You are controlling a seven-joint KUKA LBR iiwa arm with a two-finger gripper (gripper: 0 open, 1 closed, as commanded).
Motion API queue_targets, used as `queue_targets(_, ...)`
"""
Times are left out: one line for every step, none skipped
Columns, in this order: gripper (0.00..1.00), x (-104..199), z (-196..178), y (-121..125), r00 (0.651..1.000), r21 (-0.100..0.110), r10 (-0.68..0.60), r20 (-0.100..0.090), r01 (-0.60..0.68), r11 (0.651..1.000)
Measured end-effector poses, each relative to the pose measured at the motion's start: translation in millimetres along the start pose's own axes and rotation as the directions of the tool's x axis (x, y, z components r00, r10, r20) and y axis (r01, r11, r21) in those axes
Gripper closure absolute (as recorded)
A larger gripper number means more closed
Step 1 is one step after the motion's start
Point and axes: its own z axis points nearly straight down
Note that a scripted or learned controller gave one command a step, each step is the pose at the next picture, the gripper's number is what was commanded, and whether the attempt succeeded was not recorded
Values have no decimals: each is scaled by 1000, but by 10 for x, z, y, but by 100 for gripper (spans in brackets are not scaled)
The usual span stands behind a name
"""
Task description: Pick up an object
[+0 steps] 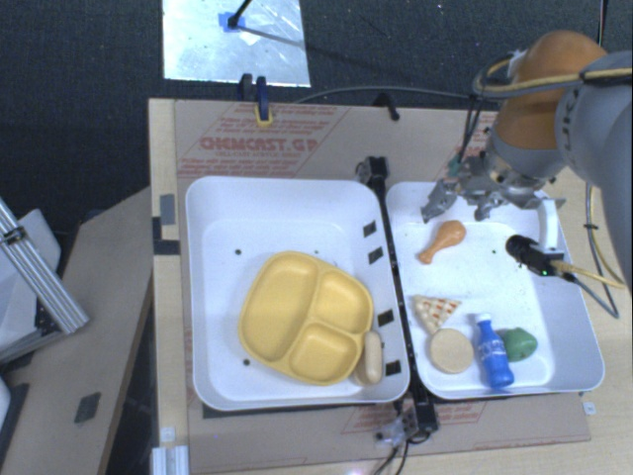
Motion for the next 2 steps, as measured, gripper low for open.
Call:
queue_targets(0,44,582,-79,1000,0,1,0,-1,1000)
queue_targets(100,38,435,-55,1000,-8,0,1,0,1000)
